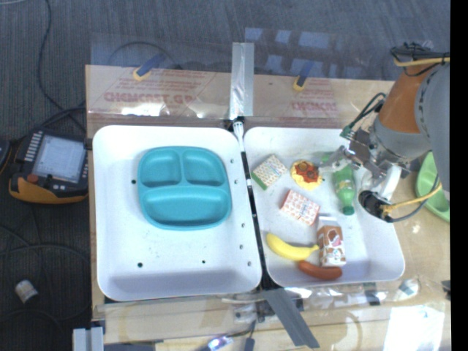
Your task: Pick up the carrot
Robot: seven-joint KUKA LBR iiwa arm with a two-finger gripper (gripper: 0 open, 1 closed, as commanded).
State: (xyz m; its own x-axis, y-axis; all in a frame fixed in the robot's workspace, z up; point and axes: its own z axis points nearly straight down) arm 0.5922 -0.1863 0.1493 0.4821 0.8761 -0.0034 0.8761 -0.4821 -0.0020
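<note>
A slim orange-red piece, the only carrot-like thing I see, lies near the front wall of the right bin. It is just below a small brown-and-white carton. My gripper hangs over the back right of that bin, right above a green bottle and beside a yellow-and-red toy food. It is far from the orange-red piece, with nothing visibly held.
The right bin also holds a banana, a pink-dotted white box and a checkered packet. A teal divided plate sits in the left bin. A green object lies outside on the right.
</note>
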